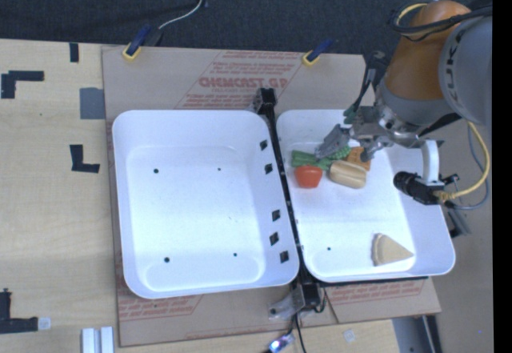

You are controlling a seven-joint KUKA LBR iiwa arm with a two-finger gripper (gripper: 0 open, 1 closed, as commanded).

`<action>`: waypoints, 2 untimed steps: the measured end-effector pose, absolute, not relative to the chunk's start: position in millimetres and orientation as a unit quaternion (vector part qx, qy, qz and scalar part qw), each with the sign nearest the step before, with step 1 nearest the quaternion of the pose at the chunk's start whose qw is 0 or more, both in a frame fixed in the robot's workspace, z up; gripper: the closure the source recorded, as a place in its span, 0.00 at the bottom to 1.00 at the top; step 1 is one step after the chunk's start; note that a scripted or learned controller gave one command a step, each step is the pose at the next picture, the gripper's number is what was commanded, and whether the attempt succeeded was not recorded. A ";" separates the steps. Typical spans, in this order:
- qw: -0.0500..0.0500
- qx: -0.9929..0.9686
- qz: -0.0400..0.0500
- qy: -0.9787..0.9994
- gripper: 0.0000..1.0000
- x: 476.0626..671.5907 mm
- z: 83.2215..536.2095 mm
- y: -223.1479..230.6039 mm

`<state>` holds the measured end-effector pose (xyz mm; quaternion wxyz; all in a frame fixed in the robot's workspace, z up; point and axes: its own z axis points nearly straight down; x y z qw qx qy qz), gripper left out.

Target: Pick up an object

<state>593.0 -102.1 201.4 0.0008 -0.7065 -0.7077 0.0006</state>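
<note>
Smooth, faintly glossy white plastic bins sit on matt brown cardboard

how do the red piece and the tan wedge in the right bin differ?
Colour: the red piece is red-orange, the tan wedge pale beige. Shape: the red piece is rounded, the tan wedge has a pointed, triangular outline. Place: the red piece sits near the divider beside a green item, close to the pincer; the tan wedge lies alone by the near right corner. Both rest in the right bin.
</note>
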 end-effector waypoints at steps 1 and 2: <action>0.001 -0.706 0.001 -0.708 1.00 593.2 211.2 -101.4; -0.006 -0.708 -0.003 -0.707 1.00 563.7 389.0 -130.7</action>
